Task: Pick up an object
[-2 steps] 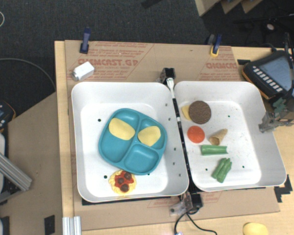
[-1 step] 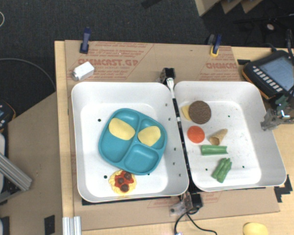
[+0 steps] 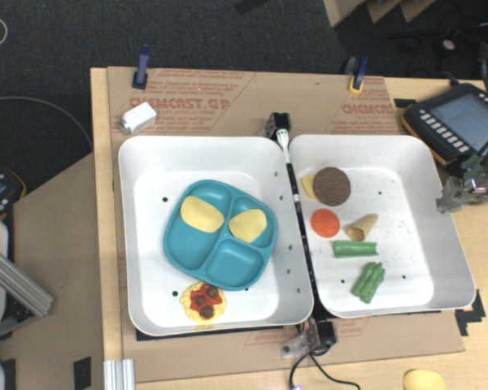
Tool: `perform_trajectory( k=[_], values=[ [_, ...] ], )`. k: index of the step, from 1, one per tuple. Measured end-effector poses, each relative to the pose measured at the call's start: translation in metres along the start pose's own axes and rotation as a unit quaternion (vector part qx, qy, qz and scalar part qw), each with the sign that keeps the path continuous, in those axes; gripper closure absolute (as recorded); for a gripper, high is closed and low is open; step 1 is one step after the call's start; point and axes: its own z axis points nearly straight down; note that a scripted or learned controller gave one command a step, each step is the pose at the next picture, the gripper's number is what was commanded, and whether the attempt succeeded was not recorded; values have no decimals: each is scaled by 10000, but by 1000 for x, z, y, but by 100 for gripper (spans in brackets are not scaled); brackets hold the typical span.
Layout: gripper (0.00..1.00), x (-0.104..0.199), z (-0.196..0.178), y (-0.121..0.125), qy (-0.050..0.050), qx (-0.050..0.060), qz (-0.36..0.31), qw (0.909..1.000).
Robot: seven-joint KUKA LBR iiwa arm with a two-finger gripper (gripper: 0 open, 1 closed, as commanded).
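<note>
The left bin [image 3: 142, 218] holds a blue divided plate [image 3: 220, 258] with two yellow pieces [image 3: 202, 213] [image 3: 248, 224] lying in its upper compartments. A small toy pizza slice [image 3: 203, 301] lies just in front of the plate. In the right bin [image 3: 415, 218] lie a brown round disc [image 3: 332, 184] overlapping a pale yellow piece [image 3: 308, 187], an orange-red disc [image 3: 325, 223], a tan cone [image 3: 361, 227], a green bean [image 3: 355, 249] and a green pod [image 3: 368, 282].
A teach pendant [image 3: 455, 124] rests at the far right, beyond the right bin. A small grey metal part [image 3: 459, 193] sits at that bin's right rim. A white block [image 3: 138, 118] lies on the cardboard behind the left bin. Clamps [image 3: 141, 63] [image 3: 357, 73] grip the back edge.
</note>
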Motion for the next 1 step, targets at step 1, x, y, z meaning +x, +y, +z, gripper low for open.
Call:
perform_trajectory(
  k=[1],
  values=[
    [100, 0, -10, 1, -9, -16, -3, 10000]
  ],
)
